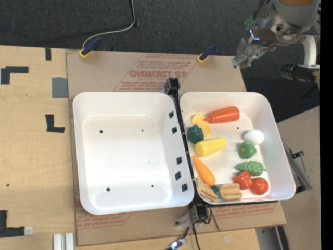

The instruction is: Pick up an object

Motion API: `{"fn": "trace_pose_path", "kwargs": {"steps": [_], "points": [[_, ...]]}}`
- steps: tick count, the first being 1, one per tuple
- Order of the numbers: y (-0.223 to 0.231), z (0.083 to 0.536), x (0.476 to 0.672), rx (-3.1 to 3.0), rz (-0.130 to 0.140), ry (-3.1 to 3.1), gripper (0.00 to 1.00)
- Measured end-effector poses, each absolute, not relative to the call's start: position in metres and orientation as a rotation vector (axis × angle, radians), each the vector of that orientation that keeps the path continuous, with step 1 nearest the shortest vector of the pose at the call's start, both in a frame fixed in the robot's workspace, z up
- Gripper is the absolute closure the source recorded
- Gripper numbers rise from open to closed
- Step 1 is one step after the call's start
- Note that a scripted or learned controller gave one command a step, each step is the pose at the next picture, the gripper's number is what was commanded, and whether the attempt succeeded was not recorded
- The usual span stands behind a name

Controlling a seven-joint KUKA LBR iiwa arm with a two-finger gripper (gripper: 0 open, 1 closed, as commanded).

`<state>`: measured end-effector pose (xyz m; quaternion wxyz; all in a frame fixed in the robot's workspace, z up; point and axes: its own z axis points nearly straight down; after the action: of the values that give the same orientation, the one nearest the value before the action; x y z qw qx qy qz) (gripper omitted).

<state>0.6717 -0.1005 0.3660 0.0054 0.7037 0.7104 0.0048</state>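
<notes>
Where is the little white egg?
The white egg lies in the right bin, near its right wall. It sits just above the round green thing and to the lower right of the long red-orange carrot.

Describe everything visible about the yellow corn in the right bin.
The yellow corn looks like a smooth plastic toy cob, blunt at its left end and tapering toward the right. It lies flat, tilted slightly up to the right, in the right bin, left of centre. Its left end sits close to the dark green vegetable; contact can't be confirmed. The orange carrot lies just below.
</notes>
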Motion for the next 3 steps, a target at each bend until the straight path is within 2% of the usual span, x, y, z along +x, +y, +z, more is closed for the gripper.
{"fn": "trace_pose_path", "kwargs": {"steps": [1, 2, 3], "points": [[-0.104, 0.544, 0.669, 2.208, 0.014, 2.214, 1.0], [-0.117, 0.328, 0.666, 2.234, -0.021, 2.231, 1.0], [-0.097, 0.239, 0.667, 2.227, -0.013, 2.23, 1.0]]}}
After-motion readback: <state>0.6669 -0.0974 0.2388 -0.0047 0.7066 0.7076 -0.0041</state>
